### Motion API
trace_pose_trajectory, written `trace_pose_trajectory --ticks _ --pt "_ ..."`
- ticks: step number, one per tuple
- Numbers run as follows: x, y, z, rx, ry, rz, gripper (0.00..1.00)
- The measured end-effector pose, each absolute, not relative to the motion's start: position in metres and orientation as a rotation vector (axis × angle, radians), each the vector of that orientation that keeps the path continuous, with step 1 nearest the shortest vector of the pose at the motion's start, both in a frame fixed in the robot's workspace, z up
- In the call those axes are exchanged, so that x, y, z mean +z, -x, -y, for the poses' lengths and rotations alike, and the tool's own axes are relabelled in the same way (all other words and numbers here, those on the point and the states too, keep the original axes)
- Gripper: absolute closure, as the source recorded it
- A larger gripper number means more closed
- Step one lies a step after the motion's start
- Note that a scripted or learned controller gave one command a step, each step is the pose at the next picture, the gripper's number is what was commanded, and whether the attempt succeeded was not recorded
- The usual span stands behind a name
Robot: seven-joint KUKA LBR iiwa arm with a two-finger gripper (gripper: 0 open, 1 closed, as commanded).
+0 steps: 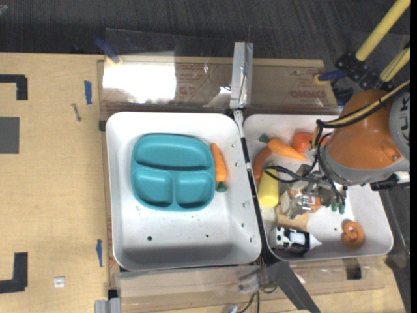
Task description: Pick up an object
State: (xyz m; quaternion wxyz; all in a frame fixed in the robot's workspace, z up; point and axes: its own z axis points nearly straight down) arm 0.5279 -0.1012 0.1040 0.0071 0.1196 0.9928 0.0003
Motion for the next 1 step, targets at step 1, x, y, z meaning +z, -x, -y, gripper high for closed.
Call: trace_pose_trajectory --ticks 1 --pt "0.2411 -0.6026 0.0373 0.005 -0.370 -3.102 1.00"
